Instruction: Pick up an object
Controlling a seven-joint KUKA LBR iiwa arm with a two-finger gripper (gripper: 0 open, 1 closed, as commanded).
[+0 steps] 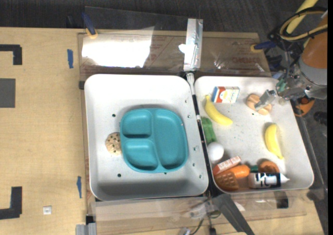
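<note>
The right bin (302,148) holds several items: a small white carton (225,95), a yellow banana (216,113), a second banana (272,140), a green piece (208,130), a white egg (215,151), an orange carrot-like toy (234,174), a black-and-white bottle (266,179) and a peach-coloured item (253,102). My gripper (269,98) hangs low at the bin's upper right, right beside the peach item and partly over it. Whether it touches that item is unclear.
The left bin (99,98) carries a teal divided plate (154,139) and a cookie (113,143) at its left side. A clear plastic sheet and a metal strip (193,44) lie behind the bins. Yellow cables (307,10) run at the top right.
</note>
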